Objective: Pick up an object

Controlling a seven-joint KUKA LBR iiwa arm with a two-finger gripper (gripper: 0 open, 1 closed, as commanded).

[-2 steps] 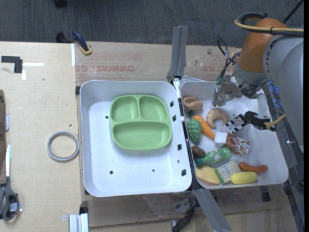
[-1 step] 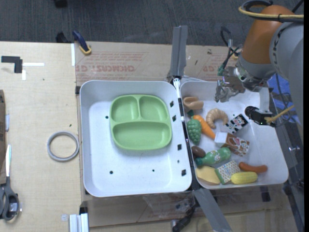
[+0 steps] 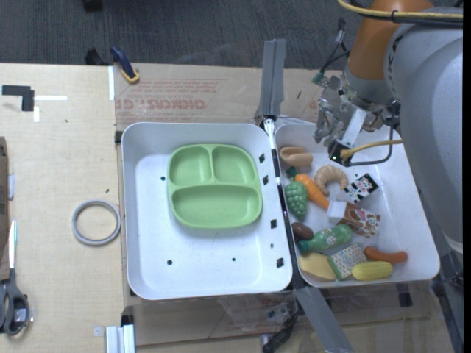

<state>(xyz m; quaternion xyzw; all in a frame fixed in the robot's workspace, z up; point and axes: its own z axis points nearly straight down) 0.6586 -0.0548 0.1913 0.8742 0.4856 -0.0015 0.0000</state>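
Note:
My gripper hangs over the back left part of the right bin, under the orange-banded wrist. Just below it lie a tan bun and a croissant. Further forward are an orange carrot, green grapes, a black-and-white carton, a brown patterned box, a green vegetable, a yellow wedge, a yellow fruit and a red sausage. Nothing shows in the gripper.
The left bin holds a green divided plate. On the bench to the left lie a tape ring and scissors. A blue clamp sits at the back. The arm's grey body fills the right side.

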